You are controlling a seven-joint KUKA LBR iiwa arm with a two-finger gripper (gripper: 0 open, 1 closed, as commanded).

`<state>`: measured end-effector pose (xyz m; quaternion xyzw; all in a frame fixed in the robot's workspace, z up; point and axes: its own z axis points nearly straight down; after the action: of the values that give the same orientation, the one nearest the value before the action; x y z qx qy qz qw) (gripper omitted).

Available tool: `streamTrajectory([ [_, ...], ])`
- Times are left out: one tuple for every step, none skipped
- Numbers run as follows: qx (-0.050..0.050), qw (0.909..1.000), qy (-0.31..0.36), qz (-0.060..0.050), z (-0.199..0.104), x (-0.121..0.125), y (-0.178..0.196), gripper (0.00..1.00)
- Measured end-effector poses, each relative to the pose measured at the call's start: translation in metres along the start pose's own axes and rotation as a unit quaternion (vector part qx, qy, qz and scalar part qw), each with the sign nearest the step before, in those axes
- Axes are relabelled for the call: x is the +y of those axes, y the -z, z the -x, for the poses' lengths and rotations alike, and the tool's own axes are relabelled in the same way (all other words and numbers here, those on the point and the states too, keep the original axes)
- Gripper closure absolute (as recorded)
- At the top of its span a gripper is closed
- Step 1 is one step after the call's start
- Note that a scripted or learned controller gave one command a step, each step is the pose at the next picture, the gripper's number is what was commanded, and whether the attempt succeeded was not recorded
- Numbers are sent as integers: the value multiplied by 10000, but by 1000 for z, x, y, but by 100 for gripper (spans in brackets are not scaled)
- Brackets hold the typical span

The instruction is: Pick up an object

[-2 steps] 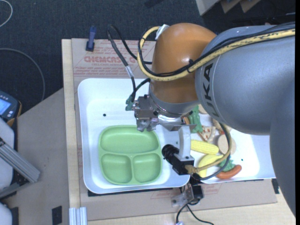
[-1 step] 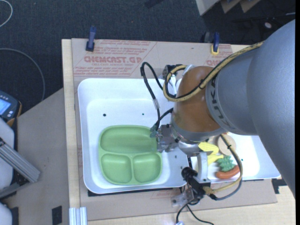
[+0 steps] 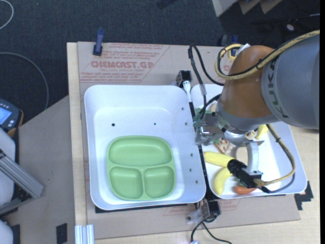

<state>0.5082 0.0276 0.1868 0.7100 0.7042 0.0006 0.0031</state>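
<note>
My gripper (image 3: 221, 142) hangs low in the right bin (image 3: 284, 179), under the grey wrist and its orange band (image 3: 247, 83). Right below it I see a small brown and white thing (image 3: 222, 147); whether the gripper touches it cannot be told. A yellow corn cob (image 3: 215, 159) lies just in front of the gripper. Further forward a yellow banana (image 3: 220, 180) rests near the bin's front wall. A red-orange piece (image 3: 244, 190) lies to the right of the banana. A yellow piece (image 3: 261, 131) peeks out from behind the wrist on the right.
The left bin (image 3: 137, 98) holds a green divided plate (image 3: 141, 166) in its front half. The bulky arm covers most of the right bin. Black cables (image 3: 197, 67) run along the wall between the bins. A cardboard sheet (image 3: 122, 60) lies under both bins.
</note>
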Motion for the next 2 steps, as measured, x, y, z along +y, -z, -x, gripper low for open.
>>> streamTrajectory([
  [36,10000,61,44,-23,-27,125,100],
  [23,10000,69,-17,-69,-29,119,100],
])
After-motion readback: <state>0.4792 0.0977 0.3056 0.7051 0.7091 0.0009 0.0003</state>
